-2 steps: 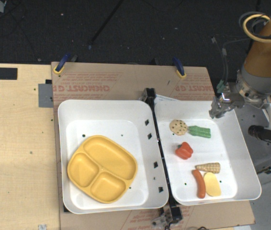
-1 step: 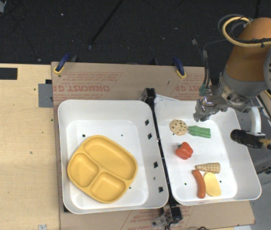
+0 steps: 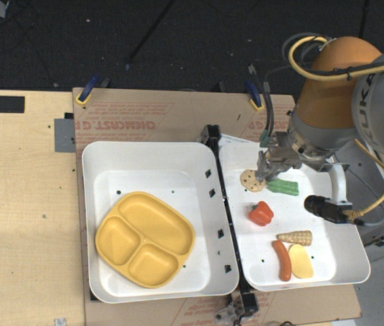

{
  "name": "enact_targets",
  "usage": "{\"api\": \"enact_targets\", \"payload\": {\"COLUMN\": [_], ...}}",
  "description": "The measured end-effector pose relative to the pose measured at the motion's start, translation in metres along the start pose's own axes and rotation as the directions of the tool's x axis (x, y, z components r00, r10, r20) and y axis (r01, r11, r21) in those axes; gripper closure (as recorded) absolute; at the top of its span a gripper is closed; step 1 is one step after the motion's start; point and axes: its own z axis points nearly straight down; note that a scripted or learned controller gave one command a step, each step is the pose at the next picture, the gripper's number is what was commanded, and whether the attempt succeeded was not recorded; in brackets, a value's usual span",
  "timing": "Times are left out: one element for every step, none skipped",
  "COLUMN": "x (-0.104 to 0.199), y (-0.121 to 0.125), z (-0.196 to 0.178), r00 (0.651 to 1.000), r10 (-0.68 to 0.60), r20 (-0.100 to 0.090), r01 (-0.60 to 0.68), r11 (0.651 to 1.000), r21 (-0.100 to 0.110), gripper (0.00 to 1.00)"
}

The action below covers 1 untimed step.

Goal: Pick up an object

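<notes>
Gripper (image 3: 268, 170) low in right white bin (image 3: 355, 267), right at round tan perforated cracker (image 3: 250, 180) and flat green piece (image 3: 283, 187); grip state cannot be told, nothing seen lifted, so pick judged not yet done; grasp and lift remain.

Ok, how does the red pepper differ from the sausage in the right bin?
The red pepper is short, blocky and bright red; the sausage is long, thin and orange-red. The pepper lies alone mid-bin, below the gripper; the sausage lies nearer the front, right beside a yellow piece. Both rest on the floor of the right bin, ungrasped.
</notes>
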Motion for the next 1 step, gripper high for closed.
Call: {"api": "enact_targets", "payload": {"x": [0.0564], "y": [-0.0007], "z": [0.0078], "r00": [1.000], "r10": [-0.001], "r20": [0.000], "r01": [0.001], "r11": [1.000], "r21": [0.000], "gripper": [1.00]}}
